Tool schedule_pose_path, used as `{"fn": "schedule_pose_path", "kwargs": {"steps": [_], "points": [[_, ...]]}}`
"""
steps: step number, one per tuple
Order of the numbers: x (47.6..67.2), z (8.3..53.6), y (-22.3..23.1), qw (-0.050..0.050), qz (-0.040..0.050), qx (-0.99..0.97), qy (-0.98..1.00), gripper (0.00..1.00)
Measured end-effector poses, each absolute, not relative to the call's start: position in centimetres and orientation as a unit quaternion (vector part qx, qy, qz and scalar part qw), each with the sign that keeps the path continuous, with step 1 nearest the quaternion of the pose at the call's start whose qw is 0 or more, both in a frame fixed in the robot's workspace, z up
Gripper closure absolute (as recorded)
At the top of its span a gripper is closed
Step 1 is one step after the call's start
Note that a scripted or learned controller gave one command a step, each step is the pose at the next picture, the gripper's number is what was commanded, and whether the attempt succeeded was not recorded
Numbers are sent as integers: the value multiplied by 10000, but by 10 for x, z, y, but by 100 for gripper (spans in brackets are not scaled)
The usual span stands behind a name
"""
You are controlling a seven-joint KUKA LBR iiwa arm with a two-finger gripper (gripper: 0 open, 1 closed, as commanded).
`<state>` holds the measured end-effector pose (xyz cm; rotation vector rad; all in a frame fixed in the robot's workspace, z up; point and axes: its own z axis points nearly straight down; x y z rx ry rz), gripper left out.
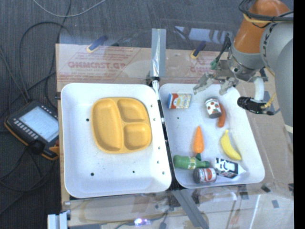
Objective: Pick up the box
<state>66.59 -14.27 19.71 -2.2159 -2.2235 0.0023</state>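
Left of pincer (215, 82) — box (179, 100), apart

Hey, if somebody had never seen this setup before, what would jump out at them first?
Probably the big yellow divided tray lying alone in the left bin. Next, the cluster of small items in the right bin: a box near its top left corner, a carrot in the middle, a banana to the right. Above that bin's top edge hangs the gripper, fingers spread, holding nothing.
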Motion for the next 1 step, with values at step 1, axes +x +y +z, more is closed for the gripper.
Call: {"fn": "schedule_pose_path", "kwargs": {"steps": [1], "points": [[608, 216, -85, 6, 15, -6568, -7541, 0]]}}
